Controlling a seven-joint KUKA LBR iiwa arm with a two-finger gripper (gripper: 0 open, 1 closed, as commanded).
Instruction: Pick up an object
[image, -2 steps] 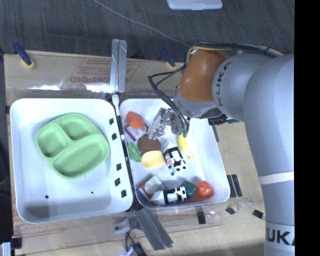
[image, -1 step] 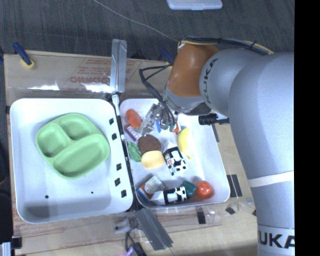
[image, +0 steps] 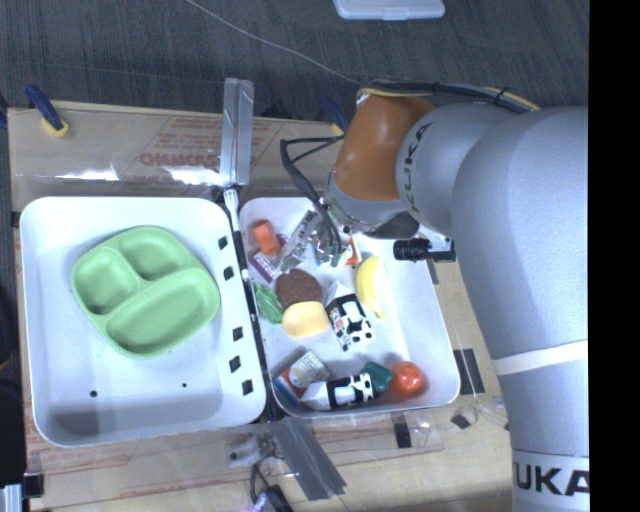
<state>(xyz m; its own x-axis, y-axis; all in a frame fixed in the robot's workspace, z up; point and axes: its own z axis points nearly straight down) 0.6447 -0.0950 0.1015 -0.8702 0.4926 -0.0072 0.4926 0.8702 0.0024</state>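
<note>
My claw (image: 322, 240) hangs over the far part of the right bin (image: 432, 330), below the orange band of my arm (image: 470, 170). I cannot tell how it stands, because it is small and mixed with the things under it, and I see nothing that it clearly holds.

The things to pick all lie in the right bin. Just beside my claw, on the left, there is a small orange block (image: 264, 237). A yellow banana (image: 370, 284) lies to its right. Near the middle I see a brown round thing (image: 299, 288), touching a yellow lemon (image: 305, 319). A black and white cow toy (image: 349, 322) lies beside the lemon. By the near wall there are a red tomato (image: 406, 379) and a small bottle (image: 304, 372).

The left bin (image: 60, 400) holds a green divided plate (image: 145, 290). Both bins stand side by side on the table (image: 120, 140).
</note>
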